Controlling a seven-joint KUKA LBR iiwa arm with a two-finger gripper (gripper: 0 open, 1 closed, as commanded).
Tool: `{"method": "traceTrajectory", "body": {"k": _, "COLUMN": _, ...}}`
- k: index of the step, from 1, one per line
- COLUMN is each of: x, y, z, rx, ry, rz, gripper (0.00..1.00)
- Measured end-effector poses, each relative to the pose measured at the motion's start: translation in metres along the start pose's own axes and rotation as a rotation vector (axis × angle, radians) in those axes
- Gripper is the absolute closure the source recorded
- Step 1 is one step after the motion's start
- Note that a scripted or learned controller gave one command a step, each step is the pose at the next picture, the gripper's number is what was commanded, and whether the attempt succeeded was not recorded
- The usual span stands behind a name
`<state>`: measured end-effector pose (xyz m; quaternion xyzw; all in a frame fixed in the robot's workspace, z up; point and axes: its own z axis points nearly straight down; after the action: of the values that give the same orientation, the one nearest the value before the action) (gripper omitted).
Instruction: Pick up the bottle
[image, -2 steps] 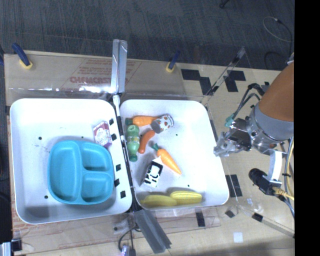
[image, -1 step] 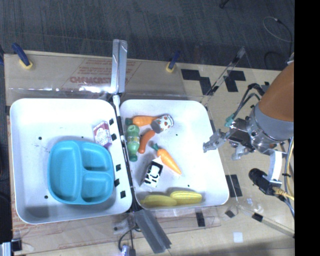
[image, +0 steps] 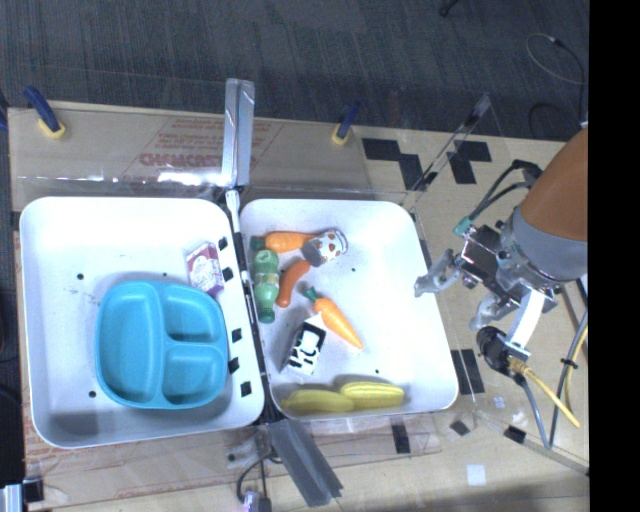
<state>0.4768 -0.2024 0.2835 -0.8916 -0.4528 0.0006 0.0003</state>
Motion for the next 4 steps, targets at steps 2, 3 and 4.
{"method": "traceTrajectory", "body": {"k": 2, "x": 0.001, "y": 0.003, "z": 0.034, "rx": 0.005, "ry": -0.001, "rz": 0.226, "gripper": 0.0}}
{"method": "traceTrajectory", "body": {"k": 3, "x": -0.002, "y": 0.002, "z": 0.01, "rx": 0.002, "ry": 0.001, "rz": 0.268, "gripper": 0.0}}
{"method": "traceTrajectory", "body": {"k": 4, "x": -0.005, "y": 0.003, "z": 0.009, "rx": 0.0, "ry": 0.0, "rz": 0.454, "gripper": 0.0}}
